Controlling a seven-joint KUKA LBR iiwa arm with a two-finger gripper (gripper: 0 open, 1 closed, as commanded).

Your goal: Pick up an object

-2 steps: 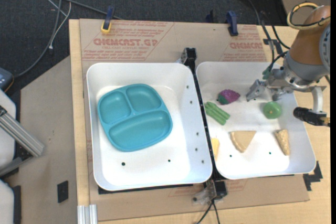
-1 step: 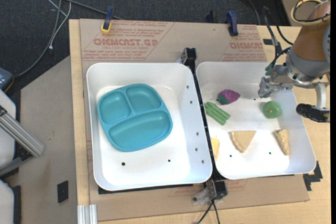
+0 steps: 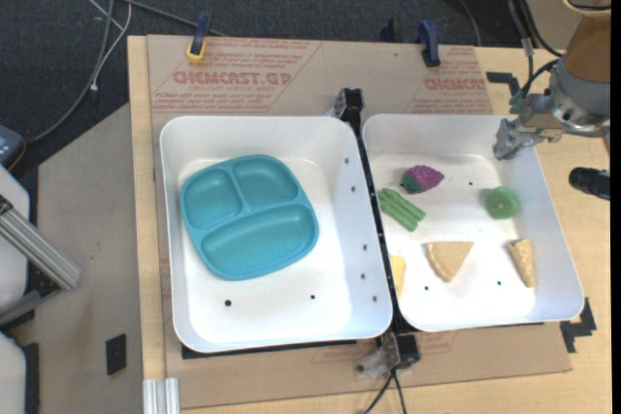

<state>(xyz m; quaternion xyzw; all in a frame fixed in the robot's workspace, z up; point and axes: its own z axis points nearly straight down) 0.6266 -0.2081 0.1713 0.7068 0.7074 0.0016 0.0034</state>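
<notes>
A grey arm [image 3: 582, 82] with an orange band is reaching in from the right, its wrist angling down and leftward over the upper right corner of the right bin [image 3: 553, 305]. The gripper [image 3: 506, 143] is hanging just above that corner; whether it is spread or closed cannot be told, and nothing is showing in its grasp. Lying in the right bin are a purple piece [image 3: 422, 177], a green ridged piece [image 3: 401, 208] just below it, a green round piece [image 3: 502, 202] near the gripper, a tan wedge [image 3: 448, 258], and a smaller tan wedge [image 3: 523, 261]. A teal divided plate [image 3: 249, 216] is sitting in the left bin [image 3: 184, 305].
</notes>
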